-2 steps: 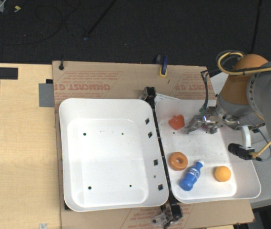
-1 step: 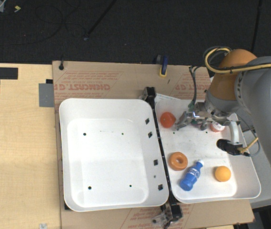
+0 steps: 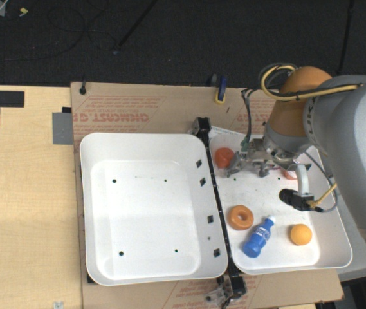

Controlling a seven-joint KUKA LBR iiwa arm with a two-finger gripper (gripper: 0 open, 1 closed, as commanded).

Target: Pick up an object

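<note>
Orange-red object [image 3: 224,157] just beside pincer [image 3: 252,166]

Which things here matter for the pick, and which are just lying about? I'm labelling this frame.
For the pick:
gripper
red object
orange ring
blue bottle
orange ball
right bin

Just lying about:
left bin
blue clamp
cardboard sheet

Robotics lab — grey arm [image 3: 337,127], white bins [image 3: 99,172], loose cables [image 3: 137,24]
</note>
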